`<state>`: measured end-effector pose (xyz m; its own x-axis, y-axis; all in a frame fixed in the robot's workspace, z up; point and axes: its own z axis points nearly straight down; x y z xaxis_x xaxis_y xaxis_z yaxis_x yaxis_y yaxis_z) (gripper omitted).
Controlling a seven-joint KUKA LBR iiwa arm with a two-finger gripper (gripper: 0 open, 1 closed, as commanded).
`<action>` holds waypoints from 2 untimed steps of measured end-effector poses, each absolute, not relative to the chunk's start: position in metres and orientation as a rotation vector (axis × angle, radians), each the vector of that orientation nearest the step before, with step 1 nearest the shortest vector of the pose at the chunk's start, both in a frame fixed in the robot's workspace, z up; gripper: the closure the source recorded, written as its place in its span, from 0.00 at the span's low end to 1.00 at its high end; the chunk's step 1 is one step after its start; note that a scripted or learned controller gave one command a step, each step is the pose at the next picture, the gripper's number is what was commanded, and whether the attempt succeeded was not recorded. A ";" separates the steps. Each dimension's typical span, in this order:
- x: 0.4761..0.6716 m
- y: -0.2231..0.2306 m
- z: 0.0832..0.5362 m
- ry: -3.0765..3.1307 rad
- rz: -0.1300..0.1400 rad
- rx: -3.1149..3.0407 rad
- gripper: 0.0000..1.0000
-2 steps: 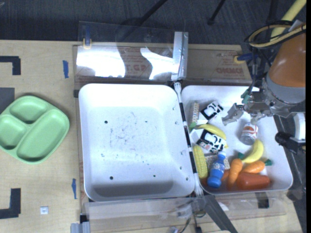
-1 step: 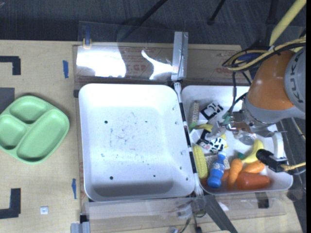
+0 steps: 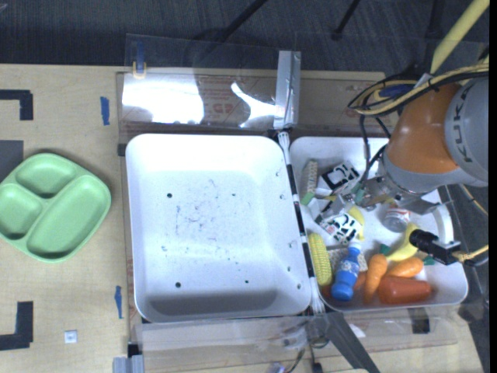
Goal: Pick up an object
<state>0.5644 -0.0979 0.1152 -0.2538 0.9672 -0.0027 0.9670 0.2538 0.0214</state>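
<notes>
Clutter of toy food lies in the right bin (image 3: pixel 458 286) below my pincer (image 3: pixel 359 196), which hangs low over the middle of that bin; I cannot tell how wide it stands or whether it has anything. Just below it sits a bumpy yellow corn cob (image 3: pixel 319 256), a smooth blue bottle (image 3: pixel 346 272), a tapered orange carrot (image 3: pixel 374 273) and a glossy red sausage (image 3: pixel 404 290). To my left, the left bin (image 3: pixel 210 224) shows scuffed white plastic. Far left rests a green 3-part plate (image 3: pixel 50 206).

Grey arm (image 3: pixel 474 130), orange wrist band (image 3: pixel 423 134), yellow and black cables (image 3: pixel 388 92)
</notes>
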 end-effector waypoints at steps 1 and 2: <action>0.569 -0.097 0.109 2.619 0.041 1.672 0.00; 0.569 -0.097 0.108 2.619 0.041 1.672 0.00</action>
<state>0.5687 -0.0974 0.1085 -0.4206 0.9072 -0.0141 0.9063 0.4208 0.0407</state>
